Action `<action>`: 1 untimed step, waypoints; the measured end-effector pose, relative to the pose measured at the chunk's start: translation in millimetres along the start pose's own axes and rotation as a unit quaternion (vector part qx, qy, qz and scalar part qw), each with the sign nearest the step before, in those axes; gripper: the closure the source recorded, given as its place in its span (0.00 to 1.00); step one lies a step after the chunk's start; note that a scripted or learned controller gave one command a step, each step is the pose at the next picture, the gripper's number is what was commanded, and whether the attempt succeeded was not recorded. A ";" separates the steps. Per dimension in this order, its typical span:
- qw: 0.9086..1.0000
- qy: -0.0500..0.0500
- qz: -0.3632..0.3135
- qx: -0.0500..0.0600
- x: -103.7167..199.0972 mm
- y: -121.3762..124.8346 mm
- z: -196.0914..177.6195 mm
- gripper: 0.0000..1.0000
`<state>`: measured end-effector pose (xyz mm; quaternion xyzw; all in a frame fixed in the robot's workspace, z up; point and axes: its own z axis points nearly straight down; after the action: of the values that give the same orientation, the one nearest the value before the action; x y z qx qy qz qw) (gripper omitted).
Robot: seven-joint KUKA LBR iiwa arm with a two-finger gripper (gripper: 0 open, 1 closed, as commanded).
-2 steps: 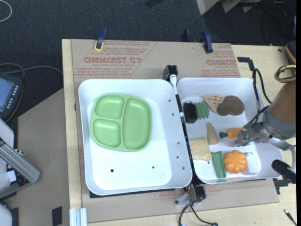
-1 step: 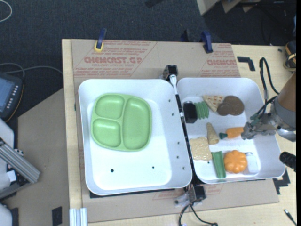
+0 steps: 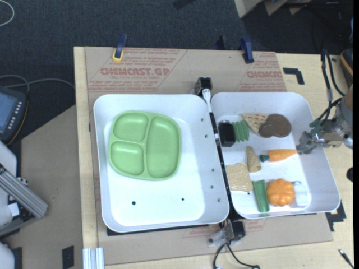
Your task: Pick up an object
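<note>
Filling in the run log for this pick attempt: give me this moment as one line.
stage: approach | gripper: low at right bin right wall, nothing seen held | nearest: carrot | left bin: green tray

Single fixed camera, high above the bench point(image 3: 168, 66), angled down, both bins fully framed

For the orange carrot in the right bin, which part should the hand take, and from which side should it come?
Grip the carrot across its orange middle, coming from above. It lies flat, lengthwise left to right, green top toward the bin centre. The hand is at its right tip, and there is free bin floor above and below it for the fingers.
</note>
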<state>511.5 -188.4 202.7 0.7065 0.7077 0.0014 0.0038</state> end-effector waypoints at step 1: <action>1.000 0.000 0.000 0.001 -0.4 1.4 -23.9 1.00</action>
<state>512.7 -188.7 226.6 0.7067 0.7075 0.0010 0.0031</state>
